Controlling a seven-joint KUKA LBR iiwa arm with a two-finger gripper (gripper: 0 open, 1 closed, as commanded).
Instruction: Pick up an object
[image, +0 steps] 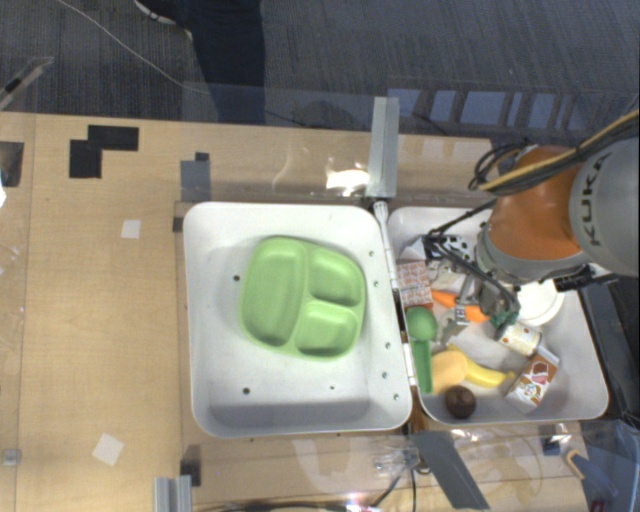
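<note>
Gripper (478, 306) hangs low over the right bin (590, 400), right of frame centre; finger state cannot be told. Below it lie a yellow banana (470, 371), a dark round fruit (460, 401), a green vegetable (421, 335) and small cartons (532, 381). Left bin (215, 400) holds one green divided plate (302, 295). Both bins rest on a wooden bench (90, 330); dark carpet (330, 45) crosses the top.

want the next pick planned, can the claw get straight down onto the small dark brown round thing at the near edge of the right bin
Probably yes. The small dark brown round thing lies uncovered on the floor of the right white bin, with nothing on top of it. The yellow banana sits close beside it, so the claw might nudge that.
</note>
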